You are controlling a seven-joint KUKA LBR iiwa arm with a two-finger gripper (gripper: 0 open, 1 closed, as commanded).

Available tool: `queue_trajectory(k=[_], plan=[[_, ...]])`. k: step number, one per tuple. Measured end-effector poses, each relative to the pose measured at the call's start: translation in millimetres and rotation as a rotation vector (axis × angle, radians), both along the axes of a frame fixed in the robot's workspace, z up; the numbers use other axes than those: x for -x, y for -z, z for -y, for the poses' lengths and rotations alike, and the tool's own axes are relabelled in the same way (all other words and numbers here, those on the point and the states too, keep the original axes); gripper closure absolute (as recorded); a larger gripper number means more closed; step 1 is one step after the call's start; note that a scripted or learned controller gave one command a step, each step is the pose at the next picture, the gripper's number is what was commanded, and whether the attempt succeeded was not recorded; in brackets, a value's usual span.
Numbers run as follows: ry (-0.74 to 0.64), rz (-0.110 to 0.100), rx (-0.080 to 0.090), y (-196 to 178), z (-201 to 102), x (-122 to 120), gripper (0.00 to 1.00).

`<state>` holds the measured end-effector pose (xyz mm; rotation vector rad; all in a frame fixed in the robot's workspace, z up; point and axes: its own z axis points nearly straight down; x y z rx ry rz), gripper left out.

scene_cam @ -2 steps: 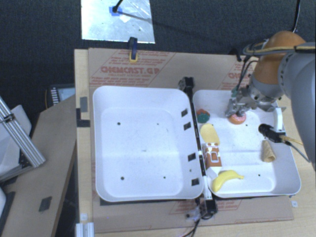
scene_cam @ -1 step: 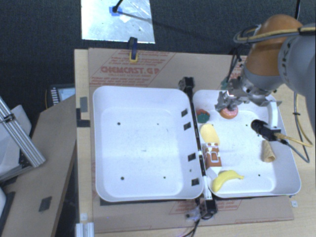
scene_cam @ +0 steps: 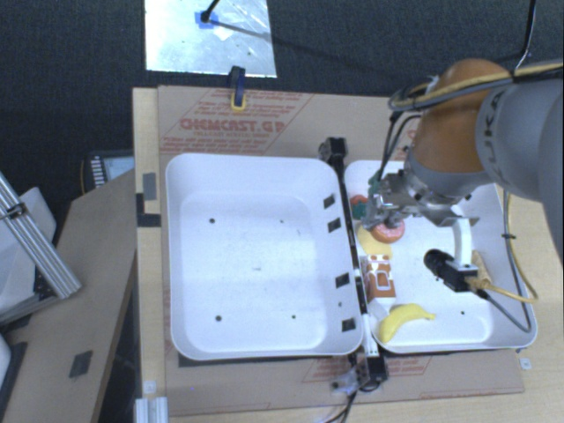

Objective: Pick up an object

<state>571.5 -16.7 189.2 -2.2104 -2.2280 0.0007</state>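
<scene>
One round orange-pink object (scene_cam: 388,231) lies directly beneath the claw (scene_cam: 384,208), at its lower edge in the view, so close that the two overlap. Contact between them cannot be made out. Whether the claw is wide or narrow cannot be told either, since the wrist hardware covers its tips, and nothing is visibly gripped.

Just to the view's left of the claw sits a small red and green thing (scene_cam: 359,206), close to the bin wall. Below the claw, just past the round object, a pale yellow piece (scene_cam: 375,244) touches or nearly touches that object. Further below it lies an orange and white box (scene_cam: 381,278), and a banana (scene_cam: 404,319) lies below that, well apart from the claw and near the front rim.

All of these lie in the right bin (scene_cam: 458,322), crowded along the side that faces the claw's left. The grey arm (scene_cam: 524,135) with its orange band (scene_cam: 454,117) slants up and to the right from the claw.

Left of the claw, past a row of black clips (scene_cam: 335,226), lies the left bin (scene_cam: 256,254). Both bins rest on a printed cardboard sheet (scene_cam: 238,122). Far up and left of the claw, a yellow clamp (scene_cam: 237,91) sits at the cardboard's rear edge, with a silvery square sheet (scene_cam: 210,25) beyond it.
</scene>
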Motion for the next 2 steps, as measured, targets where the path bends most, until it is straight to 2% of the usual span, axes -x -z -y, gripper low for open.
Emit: queue_trajectory(k=[1, 2], plan=[[0.010, 0.023, 0.009, -105, 76, -102, 1.00], [0.000, -0.002, 0.000, -1, 26, -96, 1.00]])
